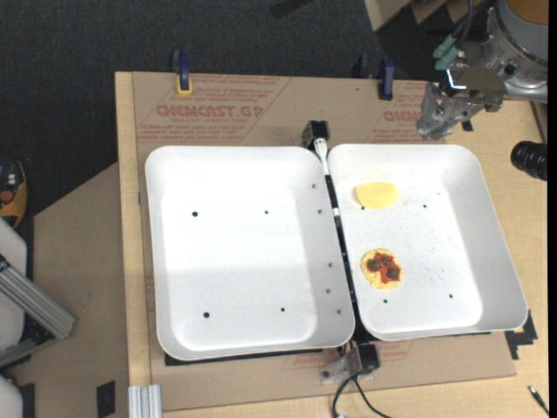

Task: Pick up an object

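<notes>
Two small things lie in the right bin [487, 233]. One is a pale yellow, rounded piece [376, 195] near the bin's upper left part. The other is a small round yellow disc with red and dark toppings [382, 268], like a tiny pizza, nearer the bin's middle left. My gripper [435, 122] hangs above the bench just beyond the right bin's far rim, up and to the right of both things, with nothing visible in it.
The left bin [174, 259] sits beside the right one, joined by a black clip [317, 134] at the far end. Blue and yellow clamps [182, 71] hold the cardboard base at the back. A metal frame [35, 299] stands at the left.
</notes>
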You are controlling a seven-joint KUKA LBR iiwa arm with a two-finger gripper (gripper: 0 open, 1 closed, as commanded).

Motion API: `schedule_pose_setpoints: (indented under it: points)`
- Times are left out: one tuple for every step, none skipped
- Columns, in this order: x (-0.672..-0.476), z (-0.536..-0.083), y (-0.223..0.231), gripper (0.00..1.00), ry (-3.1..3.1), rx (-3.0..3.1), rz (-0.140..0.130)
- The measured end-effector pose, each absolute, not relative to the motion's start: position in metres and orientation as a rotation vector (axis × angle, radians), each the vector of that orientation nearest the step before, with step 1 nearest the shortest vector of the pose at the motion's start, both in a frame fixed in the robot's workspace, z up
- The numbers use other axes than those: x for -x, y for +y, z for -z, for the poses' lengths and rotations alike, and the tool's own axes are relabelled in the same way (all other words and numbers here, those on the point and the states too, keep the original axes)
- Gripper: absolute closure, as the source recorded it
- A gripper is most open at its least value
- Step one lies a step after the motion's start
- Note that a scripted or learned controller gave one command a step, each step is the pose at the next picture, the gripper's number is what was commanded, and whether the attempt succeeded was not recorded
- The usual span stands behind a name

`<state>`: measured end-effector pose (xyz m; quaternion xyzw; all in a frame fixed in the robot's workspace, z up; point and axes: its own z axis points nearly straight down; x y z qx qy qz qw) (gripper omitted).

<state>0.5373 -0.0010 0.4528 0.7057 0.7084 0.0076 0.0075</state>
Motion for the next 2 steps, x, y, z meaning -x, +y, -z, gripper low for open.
schedule_pose_setpoints:
  points:
    - [-0.539,-0.366,0.073,1.00,2.236,-2.218,0.009]
    - [-0.522,-0.410,0.069,1.00,2.220,-2.217,-0.009]
